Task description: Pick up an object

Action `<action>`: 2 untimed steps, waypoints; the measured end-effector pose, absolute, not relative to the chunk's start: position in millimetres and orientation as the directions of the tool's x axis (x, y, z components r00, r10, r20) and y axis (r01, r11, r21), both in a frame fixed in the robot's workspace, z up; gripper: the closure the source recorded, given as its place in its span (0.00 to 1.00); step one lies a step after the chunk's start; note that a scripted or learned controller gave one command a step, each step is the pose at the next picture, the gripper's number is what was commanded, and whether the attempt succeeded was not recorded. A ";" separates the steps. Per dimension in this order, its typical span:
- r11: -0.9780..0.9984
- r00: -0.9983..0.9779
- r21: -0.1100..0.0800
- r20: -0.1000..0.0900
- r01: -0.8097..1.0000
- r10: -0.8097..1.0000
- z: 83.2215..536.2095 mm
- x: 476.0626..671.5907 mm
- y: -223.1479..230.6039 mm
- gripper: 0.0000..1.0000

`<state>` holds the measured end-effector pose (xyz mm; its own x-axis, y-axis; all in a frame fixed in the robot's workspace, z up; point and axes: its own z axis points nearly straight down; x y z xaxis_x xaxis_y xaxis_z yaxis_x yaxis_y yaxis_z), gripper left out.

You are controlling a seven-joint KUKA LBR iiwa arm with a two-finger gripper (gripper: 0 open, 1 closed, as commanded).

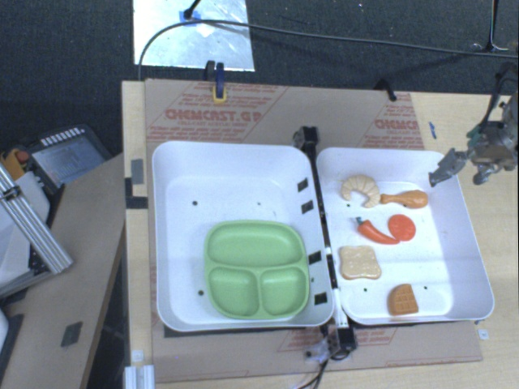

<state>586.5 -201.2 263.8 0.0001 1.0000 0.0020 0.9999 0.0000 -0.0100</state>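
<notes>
From above, the gripper [460,170] hangs over the right bin's [470,241] far right rim, fingers spread, nothing between them. Inside the bin lie a croissant [360,189], drumstick [404,198], red pepper [376,232], tomato [401,227], toast [359,262] and cookie [403,299]. A green tray [256,268] sits in the left bin [186,185].

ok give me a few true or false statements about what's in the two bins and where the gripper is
1. The green divided plate lies in the left bin. True.
2. The croissant lies in the left bin. False: it is in the right bin.
3. The gripper is above the right bin's far right corner. True.
4. The gripper holds the red pepper. False: the pepper lies on the bin floor beside the tomato.
5. The cookie is nearer the camera than the bread slice. True.
</notes>
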 end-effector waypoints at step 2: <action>0.002 -0.002 -0.001 0.000 1.000 1.000 229.1 585.9 -198.0 0.00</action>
